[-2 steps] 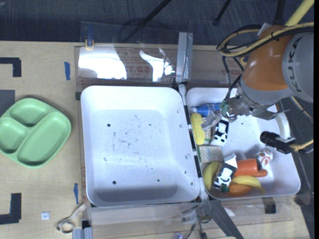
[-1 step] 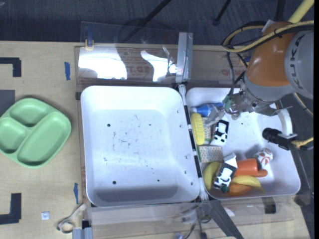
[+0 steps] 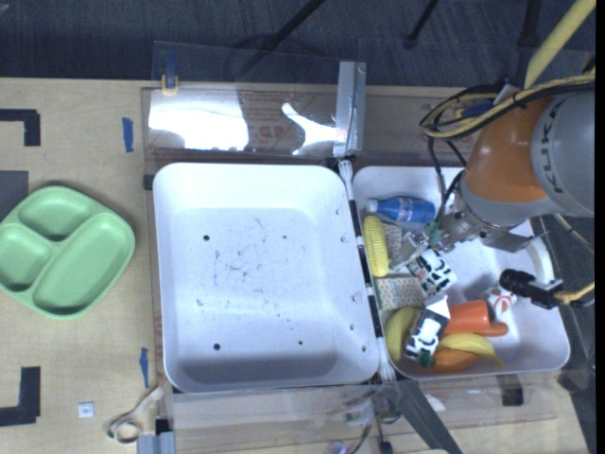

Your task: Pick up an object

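Far to the left of the jaws, off the bins altogether, we see a green divided tray resting on the bench. Nearer, though well apart from the jaws on their left, lies the left bin, its white floor marked with faint scuffs. Across the divider, the right bin holds the clutter from which an object must be taken. Just to the left of the jaws we note a yellow corn cob lying lengthwise along the bin wall, and above it a blue bottle on its side. The gripper sits low among these things, beside a black-and-white patterned block; we cannot tell whether its jaws are open or closed, nor whether anything lies between them. Below the jaws we find a banana, a second patterned block and an orange carrot; to their lower right, a small red-and-white piece. We judge the corn cob the likeliest candidate: a light, rigid, ridged toy, probably not slippery, best taken across its narrow width near the middle. The bottle looks smoother and may roll.
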Robot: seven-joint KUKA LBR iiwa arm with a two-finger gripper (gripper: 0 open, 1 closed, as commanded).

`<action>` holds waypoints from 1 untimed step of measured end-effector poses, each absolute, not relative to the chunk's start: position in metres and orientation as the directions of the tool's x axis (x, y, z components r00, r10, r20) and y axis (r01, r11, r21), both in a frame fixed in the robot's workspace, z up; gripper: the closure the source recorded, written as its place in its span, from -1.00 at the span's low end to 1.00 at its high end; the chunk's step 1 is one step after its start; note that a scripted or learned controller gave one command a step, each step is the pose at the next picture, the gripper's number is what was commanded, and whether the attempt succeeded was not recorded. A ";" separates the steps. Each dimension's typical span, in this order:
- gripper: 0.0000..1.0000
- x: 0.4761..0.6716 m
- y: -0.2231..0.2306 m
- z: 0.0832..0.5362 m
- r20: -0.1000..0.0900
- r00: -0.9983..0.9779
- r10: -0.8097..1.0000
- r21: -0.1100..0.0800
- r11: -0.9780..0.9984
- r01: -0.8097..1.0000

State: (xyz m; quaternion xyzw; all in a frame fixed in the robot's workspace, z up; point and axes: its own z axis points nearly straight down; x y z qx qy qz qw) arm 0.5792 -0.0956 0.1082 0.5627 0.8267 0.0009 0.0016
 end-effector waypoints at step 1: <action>-1.00 0.592 -0.112 0.094 -0.002 -0.197 0.980 0.015 0.197 0.980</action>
